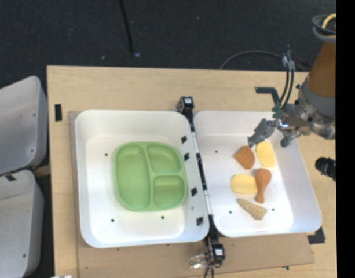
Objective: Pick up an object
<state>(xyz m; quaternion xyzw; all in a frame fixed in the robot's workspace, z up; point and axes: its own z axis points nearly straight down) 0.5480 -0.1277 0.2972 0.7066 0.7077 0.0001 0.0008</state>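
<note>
With fingers spread and nothing between them, the gripper hovers over the right bin, just above the orange nugget.

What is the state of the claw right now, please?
Claw: open, holding nothing, poised over the right bin just above the orange nugget and the yellow piece.

The tool hangs open over the right bin, above five food pieces; a green tray lies in the left bin.
</note>
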